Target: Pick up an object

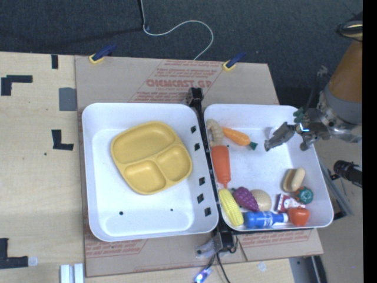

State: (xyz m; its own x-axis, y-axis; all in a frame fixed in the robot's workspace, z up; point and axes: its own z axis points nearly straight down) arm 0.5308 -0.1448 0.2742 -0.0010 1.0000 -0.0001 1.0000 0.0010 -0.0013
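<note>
The gripper hangs over the far right part of the right bin, reaching in from the right, and its dark tip is too blurred to tell whether it is released or clenched; nothing can be seen held in it. Just left of it lies a small orange carrot, and beside that, along the bin's left wall, a longer orange-red carrot. In the near part of the right bin sit a yellow corn cob, purple grapes, a blue bottle, a red tomato and a tan bread roll. The left bin holds a yellow divided plate, well apart from the arm.
</note>
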